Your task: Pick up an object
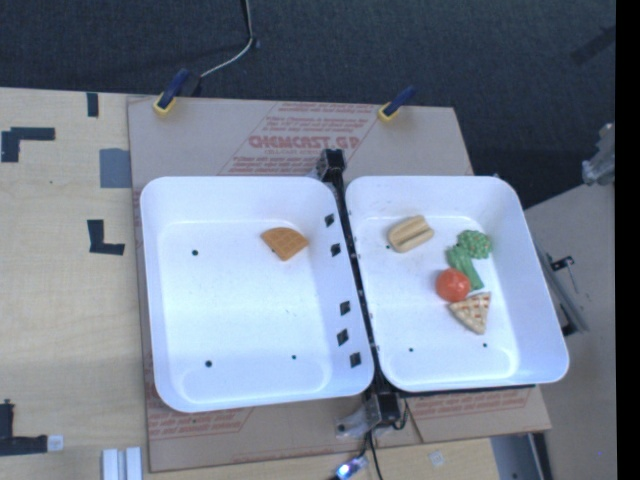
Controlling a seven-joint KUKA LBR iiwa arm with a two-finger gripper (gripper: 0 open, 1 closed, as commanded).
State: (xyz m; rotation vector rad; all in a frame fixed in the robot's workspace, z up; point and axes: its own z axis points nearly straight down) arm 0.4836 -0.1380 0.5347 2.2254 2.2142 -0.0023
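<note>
Altogether two white bins (160,268): left holds one orange wedge (285,242); right holds bun (410,233), broccoli (468,253), tomato (452,285), waffle slice (471,313); cardboard-covered table (290,138).

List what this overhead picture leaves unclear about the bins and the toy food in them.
- Tomato: whether it touches the broccoli and waffle wedge or just overlaps them at this slant.
- Orange piece in the left bin: too small to identify.
- Hot dog: detail blurred.
- Clamp below the bins: partly hidden by their rims.

Left bin (170,268) mostly open floor — one orange wedge (285,242); right bin (500,358) crowded along its right side.
</note>
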